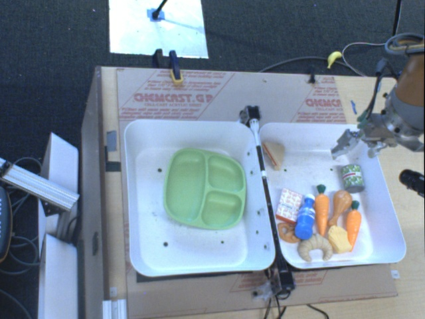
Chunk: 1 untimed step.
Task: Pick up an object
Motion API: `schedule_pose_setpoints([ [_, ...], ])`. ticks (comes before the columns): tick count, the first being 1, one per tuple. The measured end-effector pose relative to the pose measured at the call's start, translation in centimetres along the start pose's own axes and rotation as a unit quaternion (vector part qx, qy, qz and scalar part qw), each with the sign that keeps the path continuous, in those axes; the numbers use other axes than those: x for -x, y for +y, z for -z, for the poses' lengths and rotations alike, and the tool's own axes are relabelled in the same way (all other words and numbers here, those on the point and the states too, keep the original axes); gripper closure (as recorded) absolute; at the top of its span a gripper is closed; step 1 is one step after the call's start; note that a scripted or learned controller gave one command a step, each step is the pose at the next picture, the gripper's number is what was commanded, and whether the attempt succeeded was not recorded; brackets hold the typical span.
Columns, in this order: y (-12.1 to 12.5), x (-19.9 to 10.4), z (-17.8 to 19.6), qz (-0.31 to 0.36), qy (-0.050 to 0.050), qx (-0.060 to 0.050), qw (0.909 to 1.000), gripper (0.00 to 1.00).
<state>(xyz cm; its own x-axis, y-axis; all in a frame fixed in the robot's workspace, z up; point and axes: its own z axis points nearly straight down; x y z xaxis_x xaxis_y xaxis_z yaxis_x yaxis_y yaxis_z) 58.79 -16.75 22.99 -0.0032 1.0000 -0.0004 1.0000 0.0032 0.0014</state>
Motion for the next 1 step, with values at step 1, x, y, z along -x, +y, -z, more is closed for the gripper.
schedule_pose_setpoints([
  [1,-1.95,3.65,-10.91,-0.001,0.000,-0.001,1.0000,0.00],
])
